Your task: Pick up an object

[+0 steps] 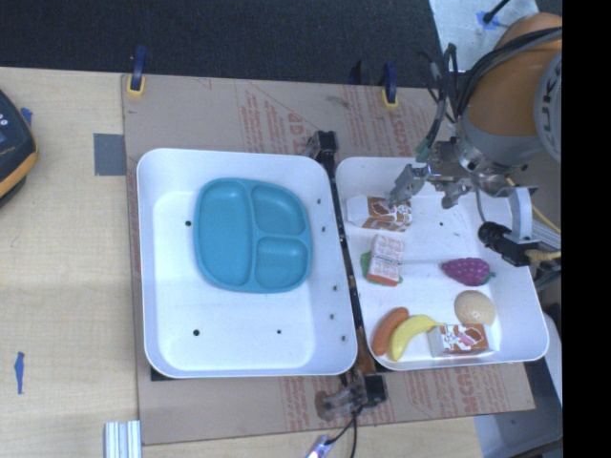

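Observation:
My gripper [426, 188] hangs over the far part of the right bin [520, 351], its two fingers spread open with nothing between them. The left fingertip [404, 187] is just above a brown and white packet [387, 216]. Nearer lie a white packet with orange and green print [385, 259], purple grapes [466, 271], a tan bread roll [474, 306], a yellow banana [412, 334], an orange sausage [389, 329] and a small carton [461, 339].
The left bin [172, 342] holds a blue divided plate [253, 234]. A black clamp [325, 145] sits at the far end of the rims where the bins meet. The arm's orange band [511, 84] rises at the right.

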### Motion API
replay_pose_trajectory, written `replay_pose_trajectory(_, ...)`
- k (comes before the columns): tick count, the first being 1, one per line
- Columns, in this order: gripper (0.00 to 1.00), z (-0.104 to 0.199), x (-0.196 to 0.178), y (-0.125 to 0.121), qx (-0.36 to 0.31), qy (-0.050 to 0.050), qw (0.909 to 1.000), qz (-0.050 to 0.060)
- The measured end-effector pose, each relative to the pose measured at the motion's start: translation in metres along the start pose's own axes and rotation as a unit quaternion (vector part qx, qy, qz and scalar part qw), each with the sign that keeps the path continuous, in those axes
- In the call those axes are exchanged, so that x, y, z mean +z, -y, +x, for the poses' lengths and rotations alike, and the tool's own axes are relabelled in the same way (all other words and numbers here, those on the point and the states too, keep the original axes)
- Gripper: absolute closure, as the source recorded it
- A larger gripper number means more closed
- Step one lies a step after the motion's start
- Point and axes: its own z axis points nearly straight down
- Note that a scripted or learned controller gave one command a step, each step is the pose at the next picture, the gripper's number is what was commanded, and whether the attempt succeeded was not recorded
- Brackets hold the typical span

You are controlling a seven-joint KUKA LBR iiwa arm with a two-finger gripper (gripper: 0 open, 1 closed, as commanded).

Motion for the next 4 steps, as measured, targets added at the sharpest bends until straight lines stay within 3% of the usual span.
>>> replay_pose_trajectory(1,0.00,-0.001,0.094,-0.036,-0.001,0.000,1.0000,-0.004)
replay_pose_trajectory(2,1.00,-0.003,0.079,-0.039,-0.002,0.002,1.0000,-0.008)
replay_pose_trajectory(3,0.00,-0.002,0.081,-0.038,-0.002,0.001,1.0000,-0.006)
replay_pose_trajectory(4,0.00,-0.002,0.101,-0.044,0.001,0.000,1.0000,-0.001)
